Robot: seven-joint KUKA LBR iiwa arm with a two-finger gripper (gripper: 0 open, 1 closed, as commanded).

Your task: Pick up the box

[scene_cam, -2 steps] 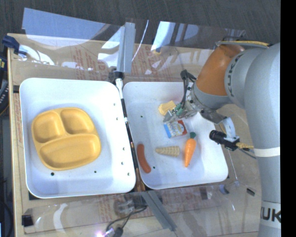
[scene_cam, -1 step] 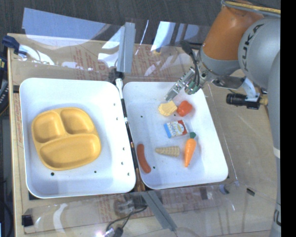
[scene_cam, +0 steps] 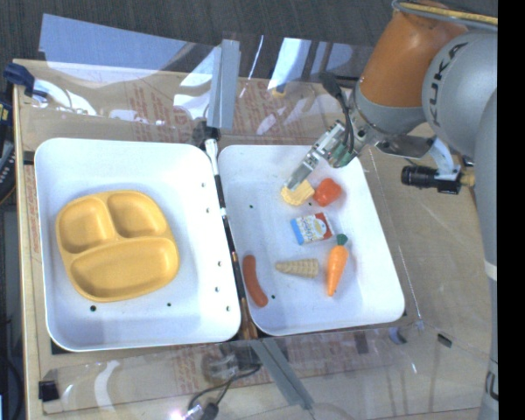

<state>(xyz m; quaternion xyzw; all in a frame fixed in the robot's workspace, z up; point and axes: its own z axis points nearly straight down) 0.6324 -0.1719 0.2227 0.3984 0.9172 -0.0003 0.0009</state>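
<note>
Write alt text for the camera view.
The gripper hangs over a yellow piece in the right bin, with the small box lying just below it beside a carrot, cone and sausage. The left bin holds a yellow divided plate.

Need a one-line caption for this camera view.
Gripper over yellow piece; box lies untouched in right bin.

You can't tell whether the gripper touches the yellow piece beneath its tips. The print on the box is too small to read. The arm is cut off by the frame's top edge.
</note>
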